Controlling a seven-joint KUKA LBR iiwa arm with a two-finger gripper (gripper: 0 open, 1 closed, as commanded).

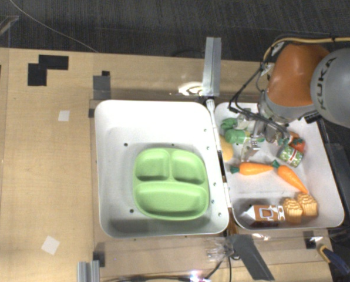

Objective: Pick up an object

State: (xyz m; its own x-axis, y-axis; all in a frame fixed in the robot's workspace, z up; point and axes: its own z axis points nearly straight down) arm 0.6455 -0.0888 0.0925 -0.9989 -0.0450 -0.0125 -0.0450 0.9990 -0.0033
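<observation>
My gripper (252, 143) hangs low over the upper middle of the right bin (333, 204), under the orange wrist band. Just below it lies an orange carrot (255, 168), and a second carrot (293, 178) slants to its right. A green toy vegetable (234, 132) sits just left of the gripper, with a yellow piece (226, 151) at the bin's left wall. To the gripper's right lies a small red and green can (292, 151). A brown bottle (265, 214) and a golden ridged item (300, 207) rest along the front wall. Nothing shows held in the gripper.
The left bin (113, 128) holds a green divided plate (171, 183). A grey metal post (211, 66) stands at the back between the two bins. Black cables (245, 93) loop from the wrist over the right bin's back edge.
</observation>
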